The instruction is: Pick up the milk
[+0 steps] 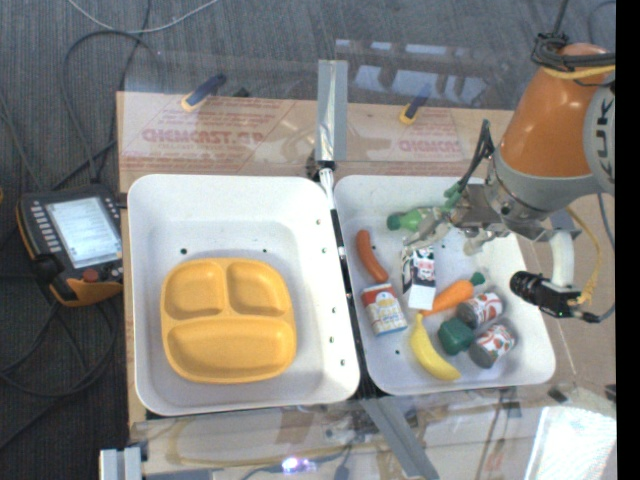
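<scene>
The milk [421, 274] is a small white carton with black cow patches. It lies in the right bin [535, 368], near its middle, between a red sausage [371, 256] and an orange carrot [452, 295]. My gripper [447, 222] hangs over the back half of that bin, just above and to the right of the milk and next to a green bottle [405, 220]. The wrist and the orange band [553, 128] hide much of it. Nothing can be seen held in it.
Also in the right bin are a small red and white carton [384, 308], a banana [432, 352], two cans [484, 309] [494, 343] and a dark green piece [455, 336]. A yellow divided tray [229, 319] lies in the left bin [150, 218]. A pendant [75, 238] sits at the far left.
</scene>
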You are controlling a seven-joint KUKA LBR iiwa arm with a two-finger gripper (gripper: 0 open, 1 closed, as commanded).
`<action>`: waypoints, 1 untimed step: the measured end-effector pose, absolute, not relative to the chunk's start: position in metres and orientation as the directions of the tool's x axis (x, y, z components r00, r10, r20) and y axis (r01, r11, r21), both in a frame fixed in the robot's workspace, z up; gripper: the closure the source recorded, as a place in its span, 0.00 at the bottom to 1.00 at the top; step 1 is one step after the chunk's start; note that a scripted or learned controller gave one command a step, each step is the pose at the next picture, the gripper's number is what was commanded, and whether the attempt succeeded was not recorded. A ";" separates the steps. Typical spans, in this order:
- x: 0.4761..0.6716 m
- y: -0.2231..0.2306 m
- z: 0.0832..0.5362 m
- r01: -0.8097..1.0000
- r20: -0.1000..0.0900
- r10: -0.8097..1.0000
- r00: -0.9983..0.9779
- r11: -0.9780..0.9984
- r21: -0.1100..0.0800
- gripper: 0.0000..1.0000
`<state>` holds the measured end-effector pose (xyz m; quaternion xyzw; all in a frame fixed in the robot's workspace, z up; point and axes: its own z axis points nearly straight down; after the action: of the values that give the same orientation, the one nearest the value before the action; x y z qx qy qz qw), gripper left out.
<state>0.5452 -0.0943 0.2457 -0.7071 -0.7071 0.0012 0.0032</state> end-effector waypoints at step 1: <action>0.552 -0.110 0.134 0.994 0.003 0.994 -0.105 0.105 -0.006 0.00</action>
<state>0.5524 -0.1104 0.1344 -0.6689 -0.7434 0.0013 0.0034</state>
